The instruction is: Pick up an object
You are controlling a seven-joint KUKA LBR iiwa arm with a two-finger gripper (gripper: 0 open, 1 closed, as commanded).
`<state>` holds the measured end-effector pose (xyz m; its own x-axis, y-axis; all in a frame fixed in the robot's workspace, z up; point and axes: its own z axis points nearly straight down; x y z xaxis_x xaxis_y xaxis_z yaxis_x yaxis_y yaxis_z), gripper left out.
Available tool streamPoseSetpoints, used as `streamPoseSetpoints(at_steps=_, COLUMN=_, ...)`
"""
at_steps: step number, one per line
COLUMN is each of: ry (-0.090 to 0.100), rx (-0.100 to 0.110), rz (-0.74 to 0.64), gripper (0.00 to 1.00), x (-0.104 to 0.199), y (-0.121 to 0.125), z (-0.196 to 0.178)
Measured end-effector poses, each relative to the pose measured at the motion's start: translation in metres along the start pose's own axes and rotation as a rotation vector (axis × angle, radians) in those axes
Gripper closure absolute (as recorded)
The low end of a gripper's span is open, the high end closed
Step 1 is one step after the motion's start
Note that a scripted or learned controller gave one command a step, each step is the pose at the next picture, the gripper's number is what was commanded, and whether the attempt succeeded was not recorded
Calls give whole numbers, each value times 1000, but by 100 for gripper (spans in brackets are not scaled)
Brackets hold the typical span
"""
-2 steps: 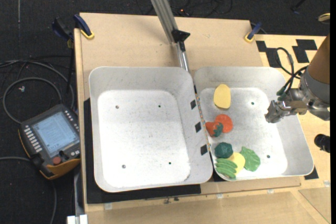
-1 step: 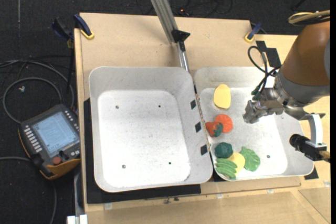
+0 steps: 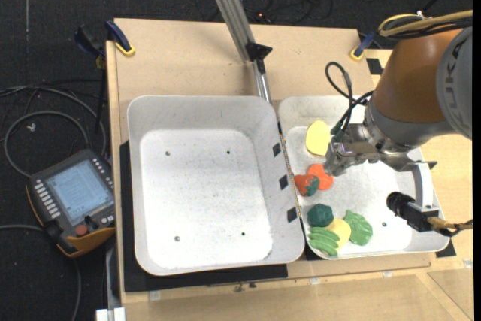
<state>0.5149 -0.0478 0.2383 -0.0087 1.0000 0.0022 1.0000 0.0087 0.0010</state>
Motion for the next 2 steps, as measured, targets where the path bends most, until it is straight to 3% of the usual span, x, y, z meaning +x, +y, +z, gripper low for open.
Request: streamPoseSetpoints(at_steps=2, ry=-1, rx=4, rz=1, gripper=100, x=111, y=-6, z=14)
